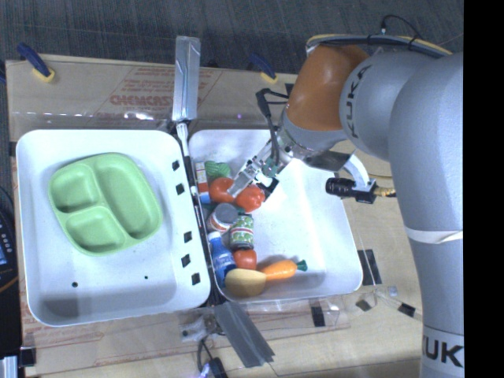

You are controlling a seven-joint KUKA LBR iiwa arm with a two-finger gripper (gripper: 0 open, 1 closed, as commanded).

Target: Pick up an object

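Red pepper in right bin, gripper just above, touching; finger spread and hold unclear. Carrot, jar nearby. Green tray in left bin.

The arm bears the letters "UK" at its lower end, cut off by the edge. Red print on the cardboard is too faint to read.
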